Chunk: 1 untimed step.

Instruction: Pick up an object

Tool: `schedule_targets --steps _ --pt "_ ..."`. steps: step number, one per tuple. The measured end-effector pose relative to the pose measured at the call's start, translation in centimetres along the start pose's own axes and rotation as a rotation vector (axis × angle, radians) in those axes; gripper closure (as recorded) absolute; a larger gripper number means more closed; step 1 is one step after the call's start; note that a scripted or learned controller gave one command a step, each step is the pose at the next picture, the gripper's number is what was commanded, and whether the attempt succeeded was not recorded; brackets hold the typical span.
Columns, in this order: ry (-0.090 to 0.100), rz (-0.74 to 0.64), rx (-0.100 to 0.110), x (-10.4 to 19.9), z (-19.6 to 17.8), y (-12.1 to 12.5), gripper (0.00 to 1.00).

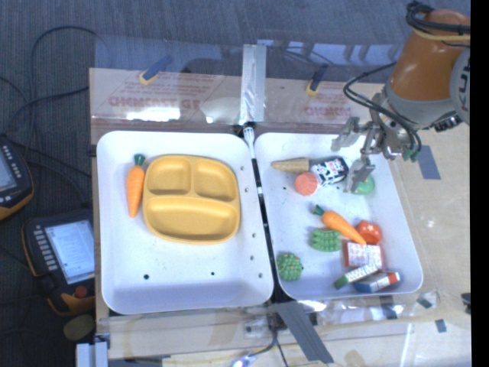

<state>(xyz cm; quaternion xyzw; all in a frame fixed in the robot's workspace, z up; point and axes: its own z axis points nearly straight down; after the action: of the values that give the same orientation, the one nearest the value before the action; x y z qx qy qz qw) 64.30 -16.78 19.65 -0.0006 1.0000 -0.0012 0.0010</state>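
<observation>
Gripper (365,153) over right bin (409,239), fingers spread, nothing pinched; approach step. Next: descend, perhaps onto green piece (364,184), close.

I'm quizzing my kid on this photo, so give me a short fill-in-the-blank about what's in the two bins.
1. The yellow tray lies in the ____ bin.
2. Beside the tray lies a single ____.
3. The gripper hangs over the ____ bin's far edge.
4. The tray has ____ compartments.

Missing words: left; carrot; right; three
</observation>
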Motion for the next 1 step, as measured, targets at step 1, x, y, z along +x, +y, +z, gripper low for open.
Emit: schedule_targets --steps 1 --pt "-0.018 0.064 0.001 3.48 7.13 1.28 0.00"
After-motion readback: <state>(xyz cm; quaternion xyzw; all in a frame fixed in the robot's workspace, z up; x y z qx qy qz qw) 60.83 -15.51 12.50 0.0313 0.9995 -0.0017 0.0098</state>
